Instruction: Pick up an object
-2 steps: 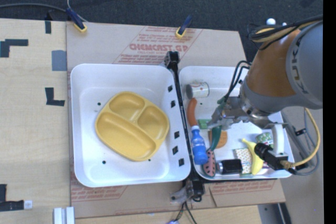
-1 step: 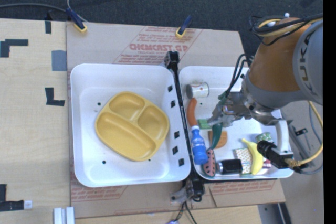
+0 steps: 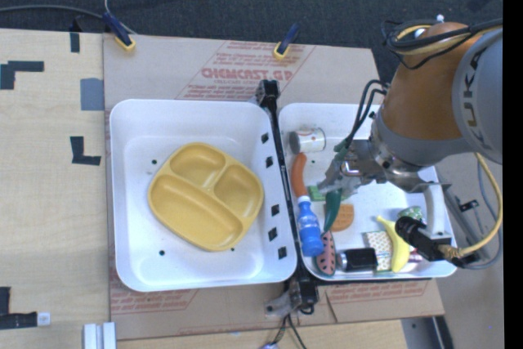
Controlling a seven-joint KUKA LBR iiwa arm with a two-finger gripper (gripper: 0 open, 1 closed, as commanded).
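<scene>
Over the right bin (image 3: pixel 425 278), the gripper (image 3: pixel 337 190) hangs low among clutter, seemingly clamped on a green object (image 3: pixel 333 211) (likely the chosen pick) dangling between its fingers. The yellow tray (image 3: pixel 206 195) lies alone in the left bin (image 3: pixel 122 176), out of the way.

Green object (image 3: pixel 333 210) — slim, tilted — between gripper (image 3: pixel 337 188) fingers.

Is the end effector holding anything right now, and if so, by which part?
It cannot be told. The end effector sits low in the right bin, right by a green item, but no grip shows.
</scene>
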